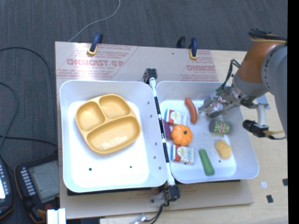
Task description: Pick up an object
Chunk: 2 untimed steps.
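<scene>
**Tool over the right bin, above the can**

The arm (261,66) reaches in from the right, orange band above the wrist, grey below. Its tool (211,107) hangs over the upper part of the right bin (245,169), metal fingers pointing left. How far the fingers stand apart cannot be told from this slant, and nothing is seen between them.

Objects in the right bin:
- Small can (219,127) with a green label, lying on its side just below the tool, closest of all to it.
- Red sausage (190,109), tilted, just left of the tool tips, apart from them.
- Orange pumpkin (181,135), lower left of the tool, near the bin's left wall.
- Two small cartons, one (175,117) above the pumpkin and one (184,154) below it, both touching or nearly touching it.
- Green cucumber (206,162), near the front edge, well apart from the tool.
- Yellow corn piece (224,149), below the can.

The left bin (74,171) holds a yellow divided plate (108,123) with three compartments. Both bins sit on the table (140,62).
</scene>
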Each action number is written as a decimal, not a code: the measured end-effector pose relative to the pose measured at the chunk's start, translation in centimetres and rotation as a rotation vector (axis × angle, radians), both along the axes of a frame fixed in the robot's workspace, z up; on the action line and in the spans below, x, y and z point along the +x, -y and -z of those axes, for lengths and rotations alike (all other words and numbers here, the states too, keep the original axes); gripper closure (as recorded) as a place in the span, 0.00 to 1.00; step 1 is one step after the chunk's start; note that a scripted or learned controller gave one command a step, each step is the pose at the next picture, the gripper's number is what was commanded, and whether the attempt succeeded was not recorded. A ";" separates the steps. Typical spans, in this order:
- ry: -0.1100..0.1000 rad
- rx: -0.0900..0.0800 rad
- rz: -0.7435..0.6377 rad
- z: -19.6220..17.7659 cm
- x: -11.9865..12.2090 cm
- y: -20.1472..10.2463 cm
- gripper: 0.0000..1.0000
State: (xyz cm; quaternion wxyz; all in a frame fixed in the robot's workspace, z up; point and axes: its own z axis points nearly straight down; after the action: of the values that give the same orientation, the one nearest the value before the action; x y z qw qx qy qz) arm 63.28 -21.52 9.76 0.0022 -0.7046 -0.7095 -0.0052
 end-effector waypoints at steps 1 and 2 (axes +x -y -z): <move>0.000 -0.009 0.000 -0.9 -0.1 0.3 1.00; -0.003 -0.003 -0.002 -0.9 -0.1 0.0 0.00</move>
State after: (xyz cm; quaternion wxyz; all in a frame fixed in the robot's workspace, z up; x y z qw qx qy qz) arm 63.23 -21.50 10.62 0.0023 -0.7041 -0.7101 -0.0032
